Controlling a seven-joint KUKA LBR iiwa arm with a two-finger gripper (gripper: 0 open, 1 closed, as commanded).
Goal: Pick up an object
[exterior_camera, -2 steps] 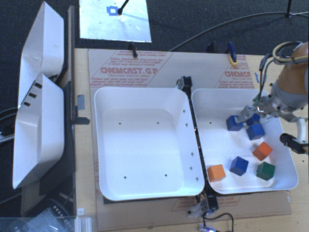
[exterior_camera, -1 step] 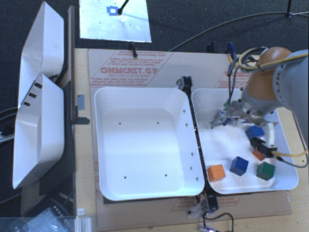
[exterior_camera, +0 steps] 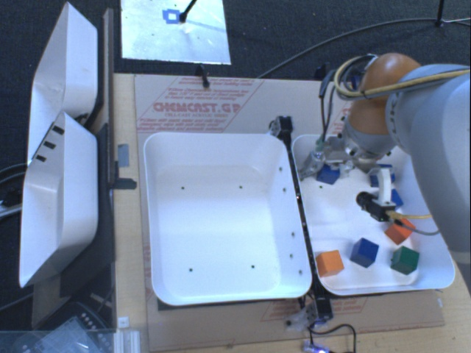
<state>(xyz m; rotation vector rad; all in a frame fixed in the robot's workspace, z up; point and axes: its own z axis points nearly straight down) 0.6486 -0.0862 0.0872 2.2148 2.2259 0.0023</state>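
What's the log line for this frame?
arm: over right bin | gripper: at blue block, far-left corner | grasp: unconfirmed | remaining: orange, blue, green blocks near front

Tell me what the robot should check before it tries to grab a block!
1. Blocks left to pick in the right bin: ok. An orange block, a blue block and a green block sit near its front edge.
2. Those three stand apart from each other: ok.
3. Gripper is above the right bin: ok. It sits at the back left corner.
4. Something held in the jaws: cannot tell. A small blue block lies right under the gripper.
5. Jaws open or shut: cannot tell.
6. Arm clear of the other blocks: not ok. It partly covers an orange-red block near the right wall.
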